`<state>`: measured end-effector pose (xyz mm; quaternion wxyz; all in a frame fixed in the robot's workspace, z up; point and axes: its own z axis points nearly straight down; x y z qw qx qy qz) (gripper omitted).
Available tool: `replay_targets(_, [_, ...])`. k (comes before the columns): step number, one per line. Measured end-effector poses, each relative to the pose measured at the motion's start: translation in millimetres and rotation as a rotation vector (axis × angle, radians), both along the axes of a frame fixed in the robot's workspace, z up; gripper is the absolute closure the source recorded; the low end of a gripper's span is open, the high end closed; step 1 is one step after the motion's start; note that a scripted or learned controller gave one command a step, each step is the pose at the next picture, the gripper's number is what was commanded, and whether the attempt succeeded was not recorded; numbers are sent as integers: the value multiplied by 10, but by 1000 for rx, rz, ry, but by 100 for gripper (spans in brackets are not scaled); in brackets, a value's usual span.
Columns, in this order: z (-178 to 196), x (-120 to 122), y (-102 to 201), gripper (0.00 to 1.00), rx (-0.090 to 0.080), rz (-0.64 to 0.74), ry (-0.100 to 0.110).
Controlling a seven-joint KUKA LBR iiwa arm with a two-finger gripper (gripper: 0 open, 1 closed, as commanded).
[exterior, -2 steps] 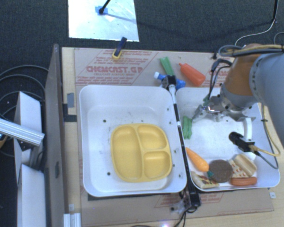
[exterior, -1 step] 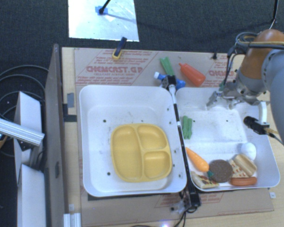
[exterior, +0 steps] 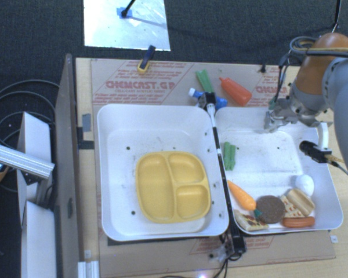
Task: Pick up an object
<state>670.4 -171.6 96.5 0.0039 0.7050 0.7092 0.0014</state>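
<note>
My gripper hangs over the far edge of the right bin, apart from every object. In that bin a green pea pod lies by the left wall. Along the near edge are an orange carrot, a brown round patty, a sandwich slice, a red sausage, a bread roll and a white egg. The left bin holds a yellow divided plate.
Behind the bins, on the cardboard, lie a green piece, an orange-red carrot-like toy and a blue clamp at the bins' shared wall. A yellow-and-black tool lies farther back. The arm's grey wrist rises at the right.
</note>
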Motion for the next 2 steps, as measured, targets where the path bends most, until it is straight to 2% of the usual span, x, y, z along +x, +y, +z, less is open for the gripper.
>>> replay_targets(1, [115,13,-2,100,-2,4,-4])
replay_targets(2, [55,-12,533,100,4,2,6])
